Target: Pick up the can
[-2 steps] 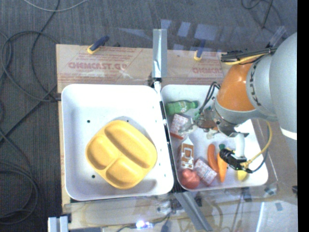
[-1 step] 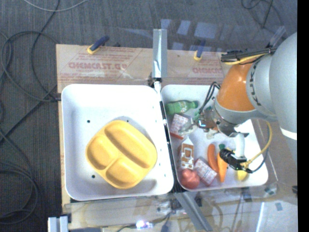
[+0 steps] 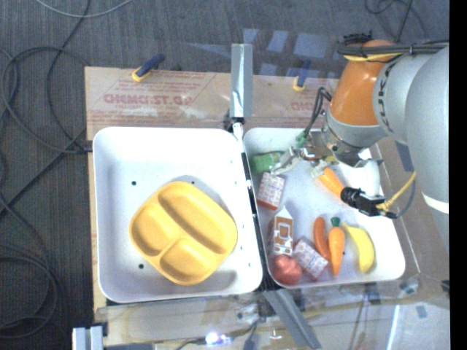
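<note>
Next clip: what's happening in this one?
A grey KUKA arm with an orange band reaches in from the right over the back of the right bin. Its gripper sits low near a green item in the bin's far left corner. Nothing is visibly held. The right bin also holds small cartons, carrots, a banana and an apple. The left bin holds a yellow divided tray.

Yellow tray [image 3: 184,232], white bins [image 3: 109,195], orange carrots [image 3: 336,245], yellow banana [image 3: 362,247], red apple [image 3: 287,270]
</note>
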Robot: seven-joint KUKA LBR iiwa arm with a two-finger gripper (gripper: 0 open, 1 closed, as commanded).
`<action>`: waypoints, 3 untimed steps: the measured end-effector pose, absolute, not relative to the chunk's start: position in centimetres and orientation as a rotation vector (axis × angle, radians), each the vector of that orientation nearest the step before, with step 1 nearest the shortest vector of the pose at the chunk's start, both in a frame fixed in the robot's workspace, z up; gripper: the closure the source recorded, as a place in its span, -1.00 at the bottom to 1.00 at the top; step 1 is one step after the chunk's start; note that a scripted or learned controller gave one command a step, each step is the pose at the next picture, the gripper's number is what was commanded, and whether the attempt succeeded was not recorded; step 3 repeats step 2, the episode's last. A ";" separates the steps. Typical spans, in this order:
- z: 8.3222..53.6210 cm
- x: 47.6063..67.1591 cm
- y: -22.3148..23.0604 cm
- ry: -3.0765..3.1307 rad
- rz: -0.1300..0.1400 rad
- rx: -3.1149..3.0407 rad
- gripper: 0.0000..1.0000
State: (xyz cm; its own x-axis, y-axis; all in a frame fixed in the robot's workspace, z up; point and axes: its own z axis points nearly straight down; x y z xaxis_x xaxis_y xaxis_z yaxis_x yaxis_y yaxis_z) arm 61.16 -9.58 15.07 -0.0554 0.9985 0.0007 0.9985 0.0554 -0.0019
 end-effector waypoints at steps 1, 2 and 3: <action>9.7 49.6 -13.0 -2.312 0.004 -2.121 -1.00; 9.0 49.3 -13.3 -2.449 -0.007 -1.989 -1.00; 9.0 49.3 -13.3 -2.449 -0.007 -1.989 -1.00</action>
